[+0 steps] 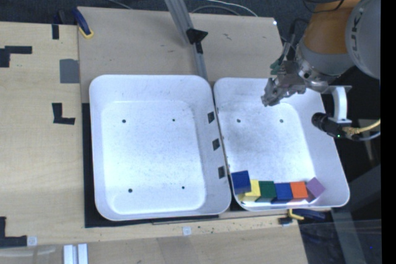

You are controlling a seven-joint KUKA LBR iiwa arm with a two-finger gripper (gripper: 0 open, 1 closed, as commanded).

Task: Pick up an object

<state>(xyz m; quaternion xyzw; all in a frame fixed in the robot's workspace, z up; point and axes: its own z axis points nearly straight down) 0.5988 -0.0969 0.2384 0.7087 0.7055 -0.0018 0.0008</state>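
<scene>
Wooden table [136,46]: blocks [272,190] are left unpicked in the right bin [322,151]; the hand [272,96], its state unclear, is poised above.

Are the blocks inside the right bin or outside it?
Inside. The blocks lie in a row along the near wall of the right bin, within its rim.

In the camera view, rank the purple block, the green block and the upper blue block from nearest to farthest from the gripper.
From the gripper:
1. Upper blue block, left end of the row, near the bin divider.
2. Green block, mid-row along the front wall.
3. Purple block, right end; too close to call against green.
</scene>
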